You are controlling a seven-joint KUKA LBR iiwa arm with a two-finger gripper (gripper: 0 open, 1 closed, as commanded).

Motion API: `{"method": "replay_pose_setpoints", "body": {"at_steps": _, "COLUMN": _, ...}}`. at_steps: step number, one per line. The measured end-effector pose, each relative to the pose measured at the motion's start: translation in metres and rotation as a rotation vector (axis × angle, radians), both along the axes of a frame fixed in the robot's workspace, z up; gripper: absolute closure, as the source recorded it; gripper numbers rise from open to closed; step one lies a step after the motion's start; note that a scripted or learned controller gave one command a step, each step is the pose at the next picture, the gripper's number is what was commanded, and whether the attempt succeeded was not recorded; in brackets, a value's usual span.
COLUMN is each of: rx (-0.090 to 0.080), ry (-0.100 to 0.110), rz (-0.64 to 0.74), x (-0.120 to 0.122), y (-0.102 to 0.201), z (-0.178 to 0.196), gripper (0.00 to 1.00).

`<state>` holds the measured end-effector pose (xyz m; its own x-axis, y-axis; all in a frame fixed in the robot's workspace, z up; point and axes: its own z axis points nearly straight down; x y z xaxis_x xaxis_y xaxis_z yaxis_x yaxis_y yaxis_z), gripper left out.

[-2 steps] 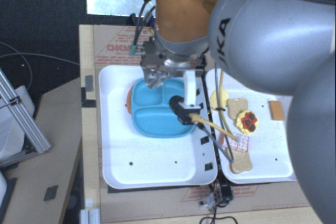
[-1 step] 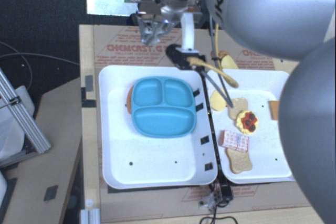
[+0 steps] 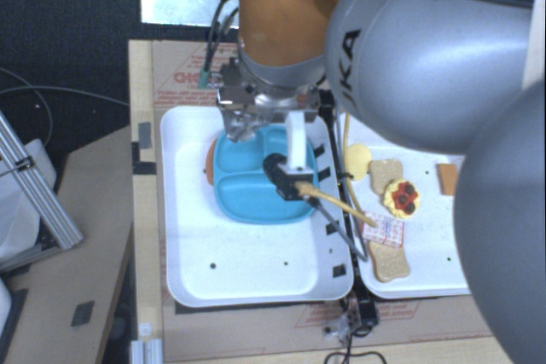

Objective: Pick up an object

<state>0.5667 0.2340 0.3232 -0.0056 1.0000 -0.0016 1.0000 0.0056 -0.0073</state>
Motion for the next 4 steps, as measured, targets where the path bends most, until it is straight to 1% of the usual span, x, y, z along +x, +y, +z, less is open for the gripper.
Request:
{"method": "replay_pose_setpoints", "body": {"at_steps": 1, "rx": -0.002, "ry": 0.007, "rz": -0.005, "x": -0.079, "y": -0.011, "z": -0.184, "gripper": 1.0}}
{"method": "replay_pose_setpoints", "body": {"at_steps": 2, "rx": 0.001, "ry": -0.01, "rz": -0.009, "x": -0.031, "y": -0.064, "z": -0.162, "gripper": 1.0}}
{"method": "replay_pose_setpoints", "body": {"at_steps": 3, "rx": 0.004, "ry": -0.016, "rz": -0.001, "x": 0.049, "y": -0.035, "z": -0.203, "gripper": 1.0}}
{"method": "replay_pose_setpoints", "body": {"at_steps": 4, "rx": 0.009, "ry": -0.018, "rz": 0.002, "x": -0.035, "y": -0.013, "z": -0.007, "gripper": 1.0}}
